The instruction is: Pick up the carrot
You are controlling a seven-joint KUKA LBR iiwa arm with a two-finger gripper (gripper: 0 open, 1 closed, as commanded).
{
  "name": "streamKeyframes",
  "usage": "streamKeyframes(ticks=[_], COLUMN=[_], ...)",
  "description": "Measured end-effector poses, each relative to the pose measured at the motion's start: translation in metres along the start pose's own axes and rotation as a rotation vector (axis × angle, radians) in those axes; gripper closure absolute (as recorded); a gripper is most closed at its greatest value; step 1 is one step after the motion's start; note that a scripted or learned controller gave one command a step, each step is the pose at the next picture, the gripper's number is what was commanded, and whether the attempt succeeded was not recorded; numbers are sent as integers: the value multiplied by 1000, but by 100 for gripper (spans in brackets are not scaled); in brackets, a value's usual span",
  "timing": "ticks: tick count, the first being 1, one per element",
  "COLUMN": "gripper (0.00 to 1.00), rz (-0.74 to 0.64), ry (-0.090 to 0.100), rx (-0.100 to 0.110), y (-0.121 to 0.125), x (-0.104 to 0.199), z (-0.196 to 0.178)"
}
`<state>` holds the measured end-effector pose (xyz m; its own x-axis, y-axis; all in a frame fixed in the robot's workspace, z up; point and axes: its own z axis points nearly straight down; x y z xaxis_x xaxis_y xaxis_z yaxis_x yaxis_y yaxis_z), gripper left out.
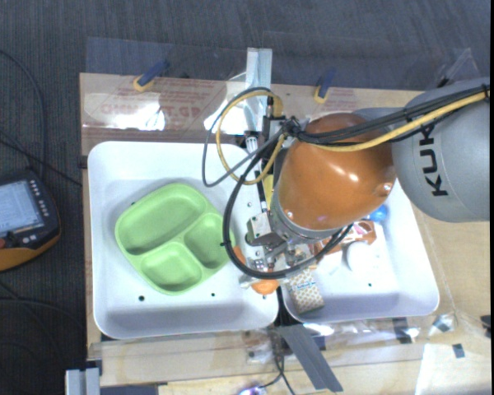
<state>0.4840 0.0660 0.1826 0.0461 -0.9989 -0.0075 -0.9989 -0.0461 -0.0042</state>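
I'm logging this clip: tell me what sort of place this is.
Probably a robotics lab bench: a KUKA arm reaches over two white bins, a teach pendant lies alongside, and a green divided tray sits in one bin.

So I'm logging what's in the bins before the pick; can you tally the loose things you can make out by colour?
Green: 1, the divided tray in the left bin.
Orange: 1, the carrot at the divider, under the arm.
White: 1, a round item in the right bin.
Patterned: 1, a small block.
Blue: 1, a piece, mostly hidden.
Total: 5; the arm may hide others.
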Motion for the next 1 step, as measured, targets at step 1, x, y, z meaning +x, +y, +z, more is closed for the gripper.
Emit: streamKeyframes(ticks=[1], gripper=[100], rz=[-118], ry=[3], rx=[7], y=[-19], x=[66], z=[-82])
